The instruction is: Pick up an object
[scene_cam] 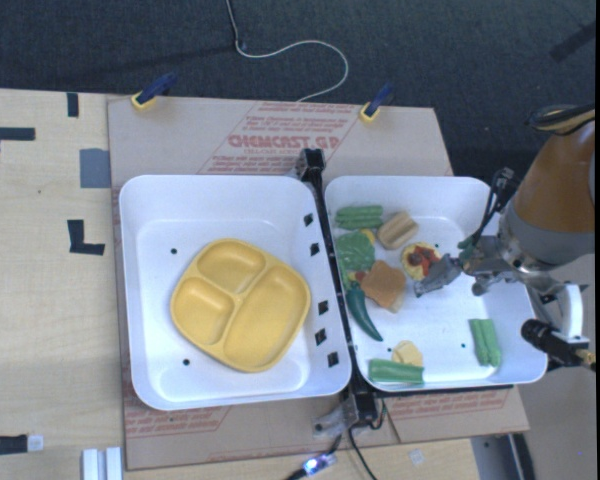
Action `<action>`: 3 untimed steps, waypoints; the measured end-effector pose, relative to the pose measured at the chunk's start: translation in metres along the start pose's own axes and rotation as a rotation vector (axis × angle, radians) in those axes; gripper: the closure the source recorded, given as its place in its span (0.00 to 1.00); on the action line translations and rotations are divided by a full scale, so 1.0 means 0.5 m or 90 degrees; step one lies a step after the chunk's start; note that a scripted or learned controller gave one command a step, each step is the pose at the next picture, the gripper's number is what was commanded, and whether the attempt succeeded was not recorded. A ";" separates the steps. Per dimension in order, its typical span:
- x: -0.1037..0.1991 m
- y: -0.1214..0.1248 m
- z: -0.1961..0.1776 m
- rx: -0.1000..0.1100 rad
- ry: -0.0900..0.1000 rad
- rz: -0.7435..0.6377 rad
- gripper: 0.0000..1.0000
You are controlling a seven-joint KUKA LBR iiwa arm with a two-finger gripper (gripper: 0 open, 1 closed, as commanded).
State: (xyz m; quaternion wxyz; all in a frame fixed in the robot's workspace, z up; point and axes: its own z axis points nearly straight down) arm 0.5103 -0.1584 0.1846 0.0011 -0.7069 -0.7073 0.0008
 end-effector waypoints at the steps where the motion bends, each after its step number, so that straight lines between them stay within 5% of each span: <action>1: 0.014 -0.017 0.119 0.004 0.001 0.000 0.00; 2: 0.016 -0.017 0.204 0.000 0.000 0.000 0.00; 3: 0.015 -0.016 0.179 -0.002 -0.001 0.000 1.00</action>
